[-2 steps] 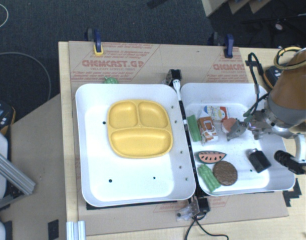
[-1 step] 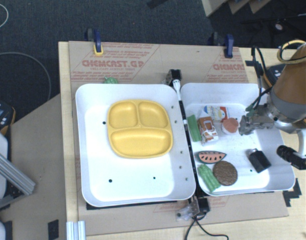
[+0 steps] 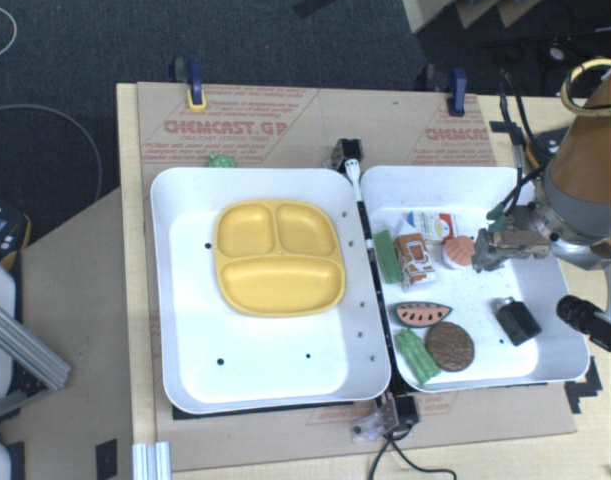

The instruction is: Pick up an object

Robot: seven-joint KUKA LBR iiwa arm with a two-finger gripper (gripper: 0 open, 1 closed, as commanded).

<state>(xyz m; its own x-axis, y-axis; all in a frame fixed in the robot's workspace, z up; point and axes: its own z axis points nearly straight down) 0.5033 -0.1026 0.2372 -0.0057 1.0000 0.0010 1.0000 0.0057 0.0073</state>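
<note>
The hand (image 3: pixel 482 251) hangs low over the right bin (image 3: pixel 545 363), and whether it is parted or closed cannot be told. Just beside its tip lies a round pink-red toy (image 3: pixel 457 252), the likeliest target; below it sit a watermelon slice (image 3: pixel 423 314) and a brown disc (image 3: pixel 450 346). Far across, the left bin (image 3: pixel 185 348) carries a yellow divided plate (image 3: pixel 279 257). Both bins rest on a clamped cardboard-topped bench (image 3: pixel 145 128).

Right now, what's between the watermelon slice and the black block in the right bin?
In the camera view, nothing: bare white bin floor lies between the watermelon slice and the black block. The brown round cookie sits below that line, near the slice.
</note>
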